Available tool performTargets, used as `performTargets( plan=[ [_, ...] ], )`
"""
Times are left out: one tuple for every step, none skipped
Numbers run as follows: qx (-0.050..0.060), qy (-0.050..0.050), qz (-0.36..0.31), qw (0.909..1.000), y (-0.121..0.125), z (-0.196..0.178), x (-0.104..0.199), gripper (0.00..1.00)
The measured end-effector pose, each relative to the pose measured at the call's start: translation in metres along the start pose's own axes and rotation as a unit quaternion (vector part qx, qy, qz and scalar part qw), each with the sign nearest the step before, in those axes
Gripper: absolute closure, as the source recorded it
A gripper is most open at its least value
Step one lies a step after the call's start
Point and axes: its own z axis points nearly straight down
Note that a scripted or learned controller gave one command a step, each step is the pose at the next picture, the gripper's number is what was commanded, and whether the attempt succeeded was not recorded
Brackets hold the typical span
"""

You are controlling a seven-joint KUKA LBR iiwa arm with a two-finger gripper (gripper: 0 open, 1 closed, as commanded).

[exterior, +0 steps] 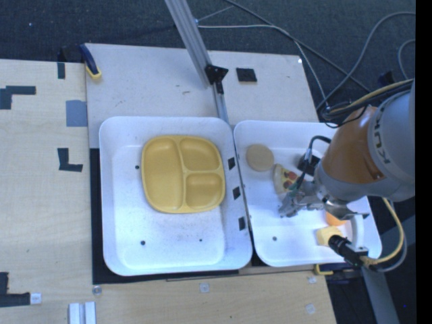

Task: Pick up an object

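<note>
**Claw down in the right bin, among the small things**

We're looking down at a slant on a pale wooden surface [40, 201] with a white board laid over its middle, dotted with dark tape patches and small black squares. Two shallow white bins sit side by side on it. The left bin [121, 248] carries a yellow divided plate [183, 174], three compartments, lying flat near the bin's upper middle, with a few dark specks on the bare floor below it.

Over to the right bin [283, 248]: a round tan disc [259, 157] lies near its upper left, and just beside it, lower and to the right, a small colourful wrapped item [285, 179]. The grey arm with its orange band [354, 157] comes in from the right and covers much of this bin. The claw [291, 206] is low over the bin floor, just below the wrapped item; whether its fingers are wide or narrow I cannot tell, the tips are too small and dark to read. Nothing can be seen between them. A yellow piece [329, 235] peeks out near the bin's lower right, partly under the arm.

Beyond the surface, dark carpet [101, 12] with grey cables trailing across it, and a slanted metal pole [189, 29] running down to the gap between the bins. A blue-and-yellow clamp [90, 61] sits at the board's upper left corner.
</note>
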Motion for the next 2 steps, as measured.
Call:
performTargets(
  plan=[
    [0.0,0.0,0.0,1.0,-0.004,-0.061,0.004,1.0],
    [-0.001,0.0,0.0,1.0,-0.002,-0.122,-0.002,1.0]
  ],
)
